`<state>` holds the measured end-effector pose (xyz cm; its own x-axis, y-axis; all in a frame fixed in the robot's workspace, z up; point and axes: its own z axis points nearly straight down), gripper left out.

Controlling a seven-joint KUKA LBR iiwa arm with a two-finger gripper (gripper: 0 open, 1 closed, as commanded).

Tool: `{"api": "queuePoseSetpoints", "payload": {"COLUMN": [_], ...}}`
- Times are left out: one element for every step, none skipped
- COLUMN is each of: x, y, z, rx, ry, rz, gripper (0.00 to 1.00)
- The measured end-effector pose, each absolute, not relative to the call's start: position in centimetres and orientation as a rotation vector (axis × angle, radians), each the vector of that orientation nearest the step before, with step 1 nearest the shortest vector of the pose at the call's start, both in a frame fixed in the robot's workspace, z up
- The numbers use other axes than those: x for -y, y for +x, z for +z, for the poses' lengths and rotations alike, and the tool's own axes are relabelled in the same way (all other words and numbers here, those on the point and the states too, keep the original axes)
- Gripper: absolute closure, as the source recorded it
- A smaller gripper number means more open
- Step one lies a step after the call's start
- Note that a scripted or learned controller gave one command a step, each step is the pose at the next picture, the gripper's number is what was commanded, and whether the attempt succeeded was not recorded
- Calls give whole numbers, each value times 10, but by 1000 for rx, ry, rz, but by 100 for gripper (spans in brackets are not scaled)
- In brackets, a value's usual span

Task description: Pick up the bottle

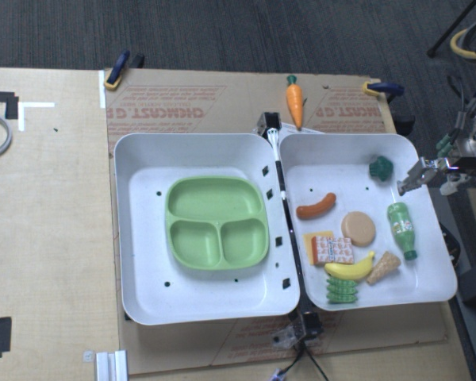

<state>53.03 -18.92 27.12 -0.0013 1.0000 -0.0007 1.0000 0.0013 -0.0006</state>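
Note:
The bottle (401,228) is green with a white label and lies on its side near the right wall of the right bin (428,288), cap toward the front. My gripper (428,185) hovers over that bin's right rim, just behind the bottle and apart from it. Its fingers (407,184) stand open with nothing between them.
The right bin also holds a dark green lump (381,167), a sausage (316,206), a round biscuit (358,228), a cracker pack (332,249), a banana (351,268) and a cone (385,265). A green divided plate (218,222) lies in the left bin. A carrot (294,101) lies behind the bins.

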Motion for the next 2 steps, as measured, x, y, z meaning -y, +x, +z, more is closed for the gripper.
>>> {"api": "queuePoseSetpoints", "payload": {"x": [202,203], "y": [528,527], "z": [120,130], "rx": [-2039,-2038], "ry": [2372,2376], "rz": [8,4], "gripper": [0,100]}}
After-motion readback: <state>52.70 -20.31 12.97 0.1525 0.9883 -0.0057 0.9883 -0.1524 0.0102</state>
